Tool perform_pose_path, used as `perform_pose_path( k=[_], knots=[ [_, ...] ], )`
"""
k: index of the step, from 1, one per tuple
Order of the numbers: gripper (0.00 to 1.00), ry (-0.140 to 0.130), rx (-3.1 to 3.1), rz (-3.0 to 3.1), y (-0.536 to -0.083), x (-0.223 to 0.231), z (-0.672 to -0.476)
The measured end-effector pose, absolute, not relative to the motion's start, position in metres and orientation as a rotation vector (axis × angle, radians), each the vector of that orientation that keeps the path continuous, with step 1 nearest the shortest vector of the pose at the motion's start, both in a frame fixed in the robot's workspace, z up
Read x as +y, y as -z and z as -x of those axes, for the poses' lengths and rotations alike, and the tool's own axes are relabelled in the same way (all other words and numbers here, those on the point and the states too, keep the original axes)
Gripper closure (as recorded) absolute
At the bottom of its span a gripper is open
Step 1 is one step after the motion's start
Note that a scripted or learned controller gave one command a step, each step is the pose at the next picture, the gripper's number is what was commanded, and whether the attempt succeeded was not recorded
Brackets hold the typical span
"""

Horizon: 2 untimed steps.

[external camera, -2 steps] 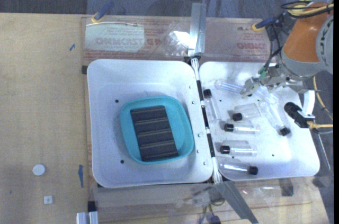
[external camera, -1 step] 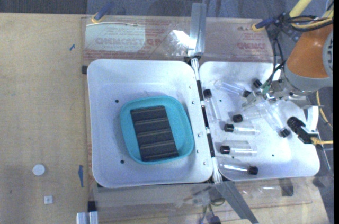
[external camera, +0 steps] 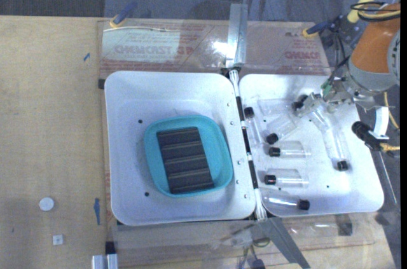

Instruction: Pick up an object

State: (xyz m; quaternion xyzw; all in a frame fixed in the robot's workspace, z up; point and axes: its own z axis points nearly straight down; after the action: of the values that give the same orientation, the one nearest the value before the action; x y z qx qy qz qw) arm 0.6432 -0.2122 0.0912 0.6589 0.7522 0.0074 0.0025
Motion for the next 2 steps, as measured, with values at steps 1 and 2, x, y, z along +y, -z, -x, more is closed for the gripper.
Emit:
perform_pose_path(
  k=[1, 2],
  knots=[
    [1.00, -0.014, 2.358, -2.061, -0.101, -0.214, -0.643],
    [1.00, -0.002, 2.222, -2.215, -0.178, -0.163, -0.668]
  ],
)
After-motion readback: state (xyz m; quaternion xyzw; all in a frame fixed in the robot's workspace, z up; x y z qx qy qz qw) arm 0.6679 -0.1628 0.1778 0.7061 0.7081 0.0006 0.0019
